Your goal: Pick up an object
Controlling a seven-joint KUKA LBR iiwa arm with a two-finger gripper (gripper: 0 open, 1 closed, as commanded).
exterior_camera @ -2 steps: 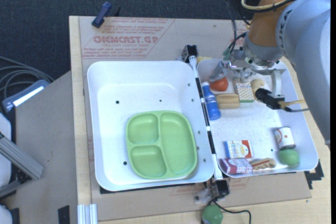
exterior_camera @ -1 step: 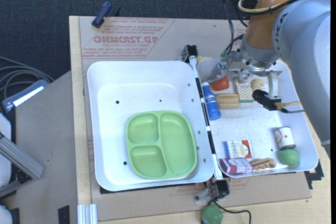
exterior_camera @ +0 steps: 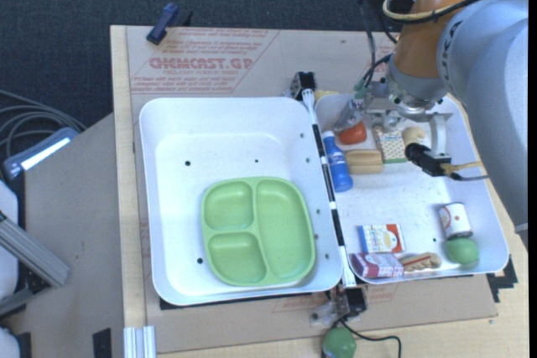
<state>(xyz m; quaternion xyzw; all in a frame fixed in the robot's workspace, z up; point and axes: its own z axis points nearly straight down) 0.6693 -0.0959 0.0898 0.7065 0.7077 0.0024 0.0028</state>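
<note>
Looks like a robotics lab: protective-paper-covered bench (exterior_camera: 210,63) left of the end effector (exterior_camera: 394,117), loose cables (exterior_camera: 25,126) on dark carpet, probably aluminium framing (exterior_camera: 33,251) far left.

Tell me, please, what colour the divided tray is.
Light green tray, seen in the camera view.

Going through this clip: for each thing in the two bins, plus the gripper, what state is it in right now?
green divided plate: lying flat in the left bin, nothing on it.
blue tube: lying down along the right bin's left wall.
wooden block: lying flat beside the tube.
red object: resting under the gripper, not visibly held.
green ball: resting in the near right corner.
gripper: low over the right bin's far end.
</note>
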